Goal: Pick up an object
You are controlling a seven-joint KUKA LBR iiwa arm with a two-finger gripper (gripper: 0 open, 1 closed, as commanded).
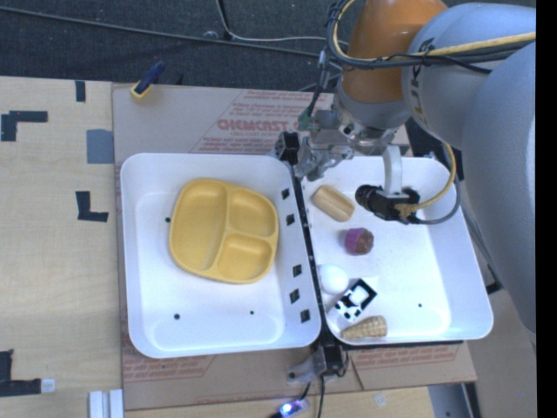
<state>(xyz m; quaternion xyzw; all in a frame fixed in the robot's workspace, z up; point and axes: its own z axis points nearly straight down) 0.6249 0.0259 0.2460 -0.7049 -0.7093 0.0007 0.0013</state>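
1. Grey arm with orange band (392,24) reaching in from the right; gripper (315,157) low over the rear left corner of the right-hand shallow white bin (435,320), close to the divider between the two bins.
2. Gripper state: cannot tell. Dark mechanism at the wrist masks the tip; nothing visible that would confirm a hold on any item.
3. Nearest candidate: tan, rounded, bread-like block (333,203), lying just beside the gripper, toward the front and slightly to the right in the view. Whether touching or just apart: cannot tell.
4. Long axis of the block: slanted, running from upper left to lower right in the view. Judgement: closing across the short width suits best.
5. Other candidates in the same bin, farther toward the front: purple rounded lump (359,240), white ball (333,278), black-and-white patterned piece (357,297), tan ridged cone (365,327) near the front wall.
6. Left-hand white bin (148,320): yellow divided plastic plate (224,230), well apart from the gripper, across the divider.
7. Judgement: pick not yet accomplished; short shift toward the front needed.
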